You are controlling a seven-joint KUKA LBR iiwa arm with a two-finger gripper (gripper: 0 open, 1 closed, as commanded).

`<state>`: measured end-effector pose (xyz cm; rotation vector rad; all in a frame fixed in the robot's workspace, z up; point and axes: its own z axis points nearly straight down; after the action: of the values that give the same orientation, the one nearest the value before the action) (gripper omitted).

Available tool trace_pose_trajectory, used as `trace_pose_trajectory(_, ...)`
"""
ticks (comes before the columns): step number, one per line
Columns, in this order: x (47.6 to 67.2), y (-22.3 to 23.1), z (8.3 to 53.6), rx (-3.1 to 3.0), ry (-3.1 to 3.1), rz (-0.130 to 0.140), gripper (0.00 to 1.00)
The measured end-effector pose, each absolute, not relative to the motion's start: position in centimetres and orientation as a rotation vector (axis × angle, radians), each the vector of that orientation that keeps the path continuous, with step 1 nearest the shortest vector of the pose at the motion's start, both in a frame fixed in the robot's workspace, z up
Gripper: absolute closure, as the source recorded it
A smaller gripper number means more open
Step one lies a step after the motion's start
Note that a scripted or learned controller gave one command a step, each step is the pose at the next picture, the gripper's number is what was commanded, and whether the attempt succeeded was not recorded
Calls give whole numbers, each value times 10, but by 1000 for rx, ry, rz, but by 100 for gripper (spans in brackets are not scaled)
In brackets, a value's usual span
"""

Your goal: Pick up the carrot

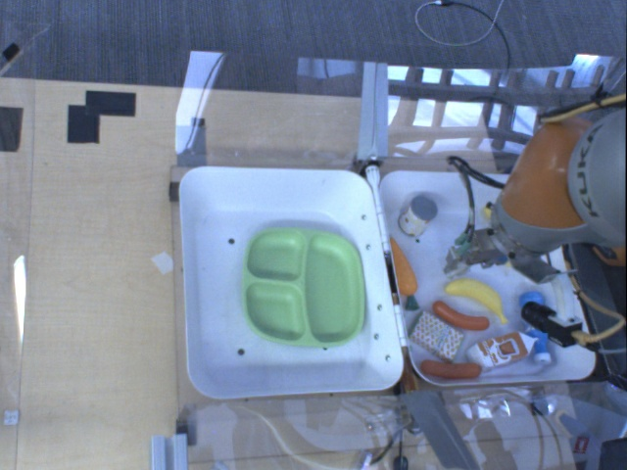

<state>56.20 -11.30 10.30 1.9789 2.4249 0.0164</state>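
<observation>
the grey two-finger hand hovers low at centre right of the frame, above the curved yellow banana; whether it is open or closed, i cannot tell. the tapered orange carrot lies left of it, untouched, against the right white bin's left wall, likely awkward to reach.
</observation>
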Motion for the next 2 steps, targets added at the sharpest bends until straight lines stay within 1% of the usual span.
trace_pose_trajectory(1,524,-160,90,2090,2327,12,100)
trace_pose_trajectory(2,501,-164,120,2131,2300,5,100)
